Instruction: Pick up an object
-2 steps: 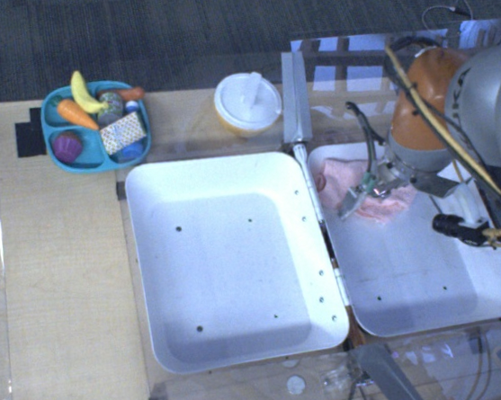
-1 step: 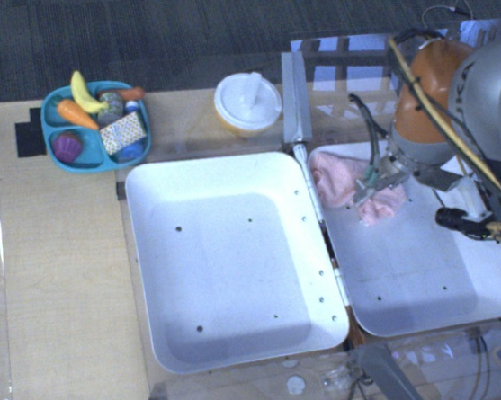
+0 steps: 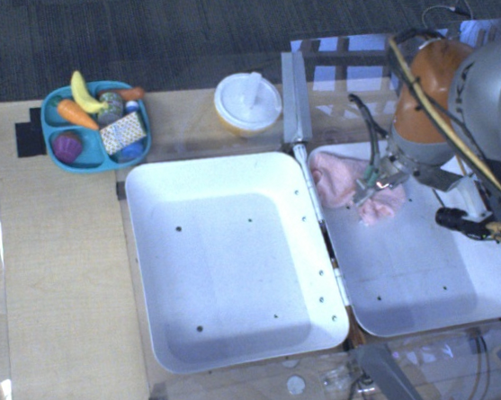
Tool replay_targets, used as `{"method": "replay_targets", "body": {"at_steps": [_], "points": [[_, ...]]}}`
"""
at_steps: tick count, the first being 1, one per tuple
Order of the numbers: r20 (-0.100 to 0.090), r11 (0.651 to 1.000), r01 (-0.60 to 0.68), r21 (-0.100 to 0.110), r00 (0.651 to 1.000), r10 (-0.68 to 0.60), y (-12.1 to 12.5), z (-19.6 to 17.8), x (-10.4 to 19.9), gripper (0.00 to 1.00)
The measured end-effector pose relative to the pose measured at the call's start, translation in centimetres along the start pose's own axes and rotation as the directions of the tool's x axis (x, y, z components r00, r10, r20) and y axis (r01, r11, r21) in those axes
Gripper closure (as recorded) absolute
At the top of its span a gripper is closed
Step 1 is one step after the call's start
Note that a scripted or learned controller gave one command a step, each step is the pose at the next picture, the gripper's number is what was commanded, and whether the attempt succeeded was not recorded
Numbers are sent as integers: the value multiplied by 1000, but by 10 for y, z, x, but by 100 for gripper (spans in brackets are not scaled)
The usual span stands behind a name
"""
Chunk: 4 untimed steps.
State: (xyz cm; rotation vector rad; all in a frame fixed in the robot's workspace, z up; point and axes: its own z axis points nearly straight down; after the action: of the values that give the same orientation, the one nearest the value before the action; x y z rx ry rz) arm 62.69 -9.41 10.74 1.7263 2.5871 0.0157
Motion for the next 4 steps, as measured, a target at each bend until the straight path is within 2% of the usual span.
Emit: {"method": "replay_targets", "body": {"at_steps": [1, 4], "points": [[-8, 996, 85, -1, 996, -85, -15, 10, -8, 0], [-8, 996, 84, -1, 996, -84, -15, 10, -8, 0]]}}
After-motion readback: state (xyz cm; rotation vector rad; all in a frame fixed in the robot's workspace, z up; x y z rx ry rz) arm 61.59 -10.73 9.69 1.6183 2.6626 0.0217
